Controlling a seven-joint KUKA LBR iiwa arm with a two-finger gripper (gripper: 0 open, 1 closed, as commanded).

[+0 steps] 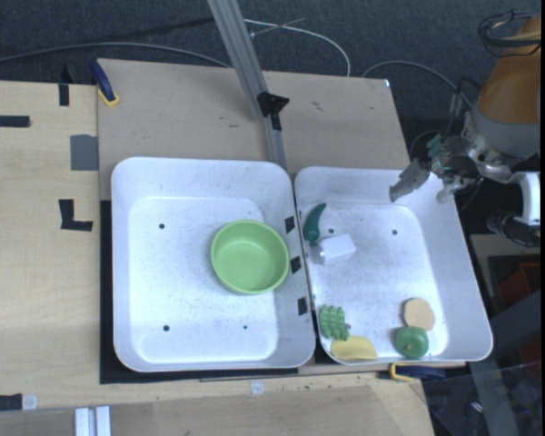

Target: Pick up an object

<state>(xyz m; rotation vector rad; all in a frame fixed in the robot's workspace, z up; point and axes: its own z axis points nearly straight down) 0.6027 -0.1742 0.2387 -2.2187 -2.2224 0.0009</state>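
- Dark carpet point(54, 12) lies behind the bench point(36, 243), with thin cables point(300, 34) looping across it at the top of the view.
- We see a pale wooden bench carrying black tape marks point(68, 214) at its left; a tan board point(191, 107) sits behind the bins.
- A grey pole point(241, 53) slants down from the top edge and ends at a black clamp point(272, 104) just above the gap between the bins.
- We log the left bin point(145, 334) as white and shallow. It holds a green bowl point(249, 257), upright, to the right of the bin's centre.
- Right bin point(445, 243), touching the left one along a shared edge, holds six small things.
- We note the arm point(509, 98) at the right edge, its orange part above the bin's far right corner.
- We place the gripper point(427, 178) over the far right rim of the right bin. One grey finger point(407, 186) points down and left; we cannot tell whether the fingers are apart or together. Nothing is seen between them.
- White block point(336, 248) lies left of the right bin's centre, just beside a dark green curved piece point(314, 221) near the left wall.
- Along the near wall, left to right: a green knobbly piece point(332, 319), a yellow piece point(354, 348) just below it, a green round fruit point(411, 341), a tan disc point(419, 313) just above the fruit.
- All six things lie on the bin floor, well apart from the gripper.
- Small blue and yellow clip point(104, 84) sits at the board's far left corner.
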